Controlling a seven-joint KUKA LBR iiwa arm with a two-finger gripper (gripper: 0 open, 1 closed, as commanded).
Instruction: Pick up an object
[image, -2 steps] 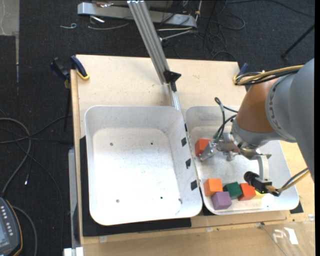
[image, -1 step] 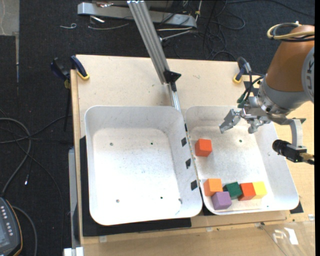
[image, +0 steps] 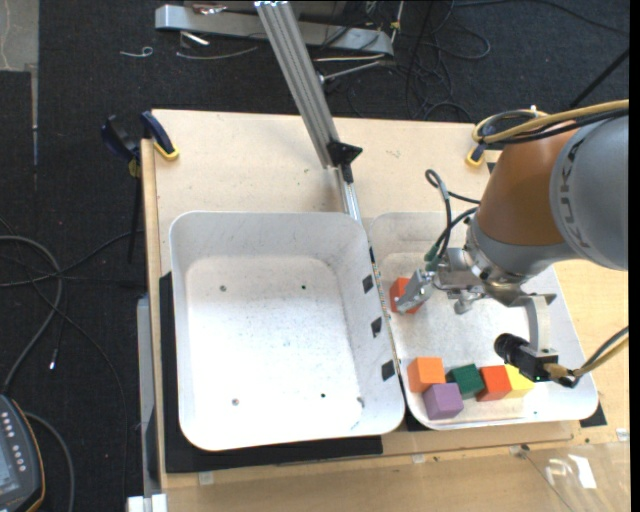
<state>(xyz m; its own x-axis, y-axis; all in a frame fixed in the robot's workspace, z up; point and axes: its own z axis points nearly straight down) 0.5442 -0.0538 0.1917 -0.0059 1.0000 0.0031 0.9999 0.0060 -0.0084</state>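
Note:
My gripper (image: 408, 293) hangs over the left part of the right bin (image: 575, 405), reaching in from the right under the grey and orange arm (image: 545, 200). A small red block (image: 402, 292) sits between its fingertips, with one grey finger (image: 421, 287) lying across the block's right side. The gripper is shut on it. Along the bin's near edge lie an orange block (image: 429, 371), a green block (image: 465, 379), a purple block (image: 442, 400), a red-orange block (image: 494, 382) and a yellow block (image: 520, 379).
The left bin (image: 182, 235) stands beside the right one, and their rims meet just left of the gripper. A slanted metal pole (image: 305, 85) comes down to the bins' far edge. A black cable fitting (image: 516, 352) hangs from the arm above the blocks.

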